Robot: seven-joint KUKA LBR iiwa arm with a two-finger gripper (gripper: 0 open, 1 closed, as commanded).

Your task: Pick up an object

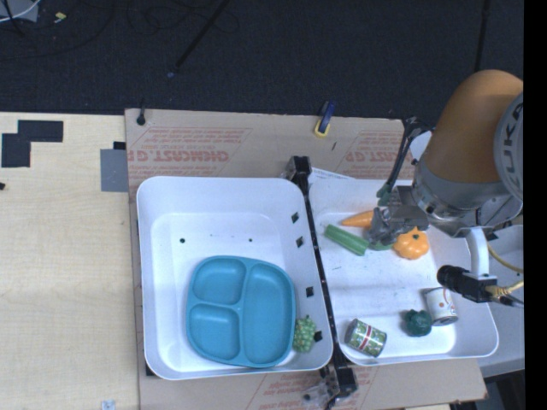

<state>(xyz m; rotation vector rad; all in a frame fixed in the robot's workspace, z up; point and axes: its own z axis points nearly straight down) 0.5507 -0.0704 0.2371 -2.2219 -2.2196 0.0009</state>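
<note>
Mirrored red print on the brown cardboard sheet [256, 148] is unreadable. The claw [381, 229] hangs beside the small orange pumpkin [412, 244]. Its grip state cannot be told.

Gripper [381, 226] low, arm [468, 143] bent over

Robotics lab, test-bench setup — not a home or kitchen. Pale wood desk [60, 263] with a cardboard sheet [222, 143] laid flat under two white bins [149, 272], clamped at the far edge by a blue-and-yellow clip [324, 119]. Grey industrial arm [474, 135] with orange band reaches in from the right. Loose cables [34, 11] trail over dark carpet [273, 41] behind. Bin contents are toy food and small cans [367, 337] — props, nothing real.
</note>
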